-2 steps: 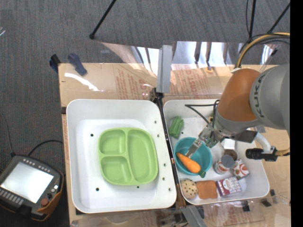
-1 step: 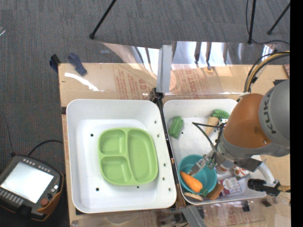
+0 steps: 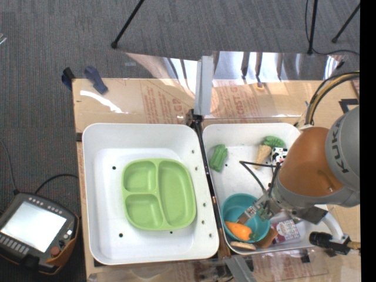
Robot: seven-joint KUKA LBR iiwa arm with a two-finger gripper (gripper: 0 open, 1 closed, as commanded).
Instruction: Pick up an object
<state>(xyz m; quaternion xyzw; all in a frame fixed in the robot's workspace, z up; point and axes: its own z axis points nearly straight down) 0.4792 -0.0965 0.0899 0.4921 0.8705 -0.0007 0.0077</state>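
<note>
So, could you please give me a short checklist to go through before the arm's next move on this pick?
1. Gripper is over the right bin: ok, it sits at the teal bowl.
2. Object between the fingers: cannot tell, the view is too small there.
3. Candidate nearby: ok, the orange carrot lies at the bowl's near edge.
4. Other objects apart from the gripper: ok, the green piece and the ice cream cone lie farther back.
5. Left bin ready: ok, the green divided plate lies flat in it.
</note>
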